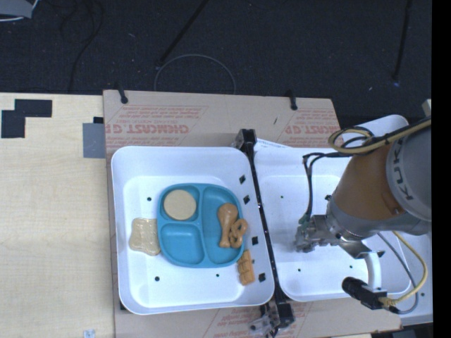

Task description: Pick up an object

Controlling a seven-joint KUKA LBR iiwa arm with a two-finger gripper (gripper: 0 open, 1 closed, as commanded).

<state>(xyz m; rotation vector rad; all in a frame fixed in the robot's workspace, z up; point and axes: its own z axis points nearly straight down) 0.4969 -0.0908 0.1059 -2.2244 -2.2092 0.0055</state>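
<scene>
1. The gripper (308, 236) sits low over the right bin (296, 287), a small cluster of grey metal parts at the end of the arm (370, 196). From this slanted overhead angle the camera does not resolve how it stands or whether it carries anything, so that cannot be told.

2. The arm comes in from the right, a bulky rounded body with a broad orange band and a grey casing above it. Thin black and yellow cables loop around it, and a black cylindrical fitting hangs near the bin's lower right corner.

3. The right bin is a shallow white tray with smooth, slightly glossy walls and rounded corners. Its floor shows a few small dark dots.

4. A black divider strip (257, 217) runs between the two bins.

5. The left bin (134, 167) is the same white shallow shape and holds the objects. A blue plastic plate (184, 245) with three compartments lies in its middle.

6. On the plate, a round tan biscuit-like disc (179, 204) fills the upper left compartment, and a brown knobbly pretzel-like piece (231, 225) lies in the right one.

7. A pale, rough-edged slice of toast (144, 236) rests on the bin floor touching the plate's left edge. A small orange-brown ridged piece (246, 267) lies just beside the plate's lower right corner.

8. Both bins stand on a sheet of brown cardboard (211, 122) with red printed lettering, on a light wooden bench (49, 224).
</scene>
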